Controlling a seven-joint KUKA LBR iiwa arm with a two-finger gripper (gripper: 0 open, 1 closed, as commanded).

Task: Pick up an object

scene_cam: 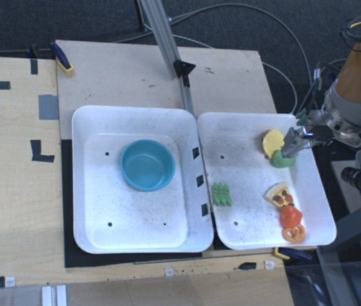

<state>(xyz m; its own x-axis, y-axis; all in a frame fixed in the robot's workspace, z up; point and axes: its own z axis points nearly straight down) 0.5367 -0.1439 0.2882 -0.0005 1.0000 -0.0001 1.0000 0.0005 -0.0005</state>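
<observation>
The left bin (84,171) holds a blue bowl (148,164), upright and sitting toward its far half, well apart from everything else. In the right bin (244,126), a small green ridged piece (221,194) lies near the left wall, alone on the open floor. Further right, against the right wall toward the near corner, a wedge-shaped toy with red spots (279,196) lies just beside a red tomato-like piece (290,216), which touches an orange ring-shaped piece (294,233). At the far right of this bin a yellow rounded toy (272,143) sits touching a small green round piece (283,160), and the gripper (291,146) is down right at this pair, between the two. Whether it is parted or closed on anything I cannot tell, since the tool covers the contact. The yellow toy looks the likely target: it seems a light, hard plastic play-food piece with a smooth, rounded skin that would probably slip unless taken across its narrower middle. The crowding green piece could be nudged or caught with it. The ridged green piece, lying free, would likely give a surer hold on its flat sides.
</observation>
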